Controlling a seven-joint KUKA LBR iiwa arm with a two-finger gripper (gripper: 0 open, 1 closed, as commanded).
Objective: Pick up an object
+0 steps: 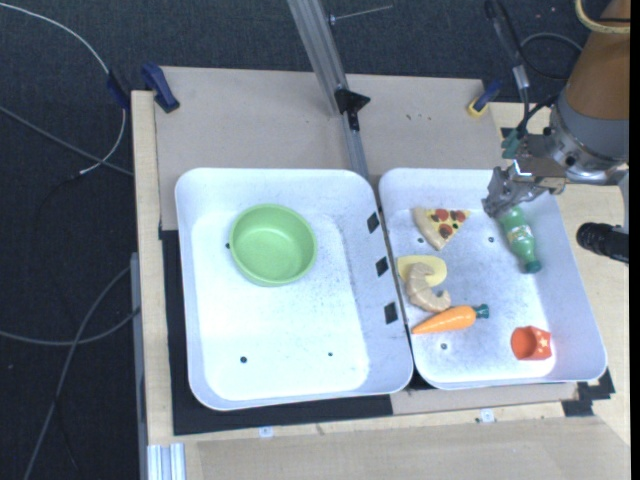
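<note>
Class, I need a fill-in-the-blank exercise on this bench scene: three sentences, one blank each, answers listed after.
1. The green bowl sits in the ____ bin.
2. The carrot is coloured ____.
3. The end effector hovers just above the green ____ in the right bin.

Missing words: left; orange; bottle

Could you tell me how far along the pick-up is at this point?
Done: the hand has reached the right bin, at the top end of the green bottle. In hand: nothing visibly lifted; the bottle lies on the bin floor. Left: grasping and raising an object. The pizza slice, carrot and green bowl sit untouched.
</note>
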